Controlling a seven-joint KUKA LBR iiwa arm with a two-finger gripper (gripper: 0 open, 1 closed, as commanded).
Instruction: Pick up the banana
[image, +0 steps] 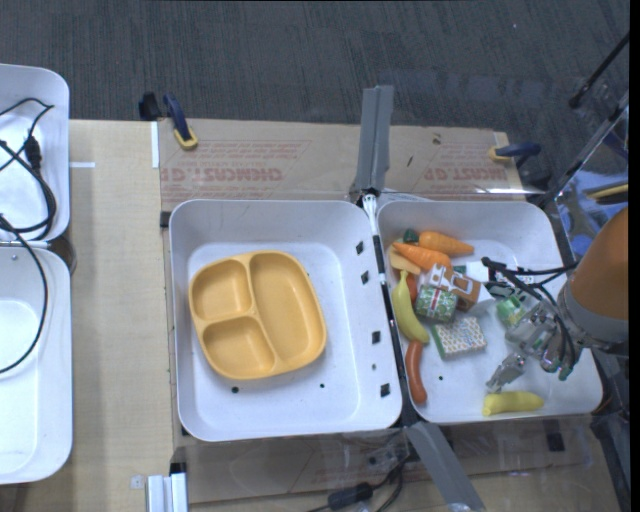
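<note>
Hovering at about 4 o'clock in the right bin (575, 255), the gripper (510, 370) hasn't grabbed anything yet, and honestly I can't tell how wide it's spread. The banana (406, 310) lies at 9 o'clock against the left wall, untouched, so the whole pick remains. Cardboard-covered bench (280, 160), dark carpet (300, 50) beyond.

This is a robotics lab, not a home; the counter (110, 300) is bare pale wood with a sheet of printed cardboard (300, 160) clamped flat by blue clamps (178, 120); two white bins (270, 425) sit side by side, braced by grey metal bars (375, 140); black cables (25, 190) trail over white equipment at the left; the food in the right bin is plastic toys (440, 300); dark carpet (300, 50) lies beyond.
</note>
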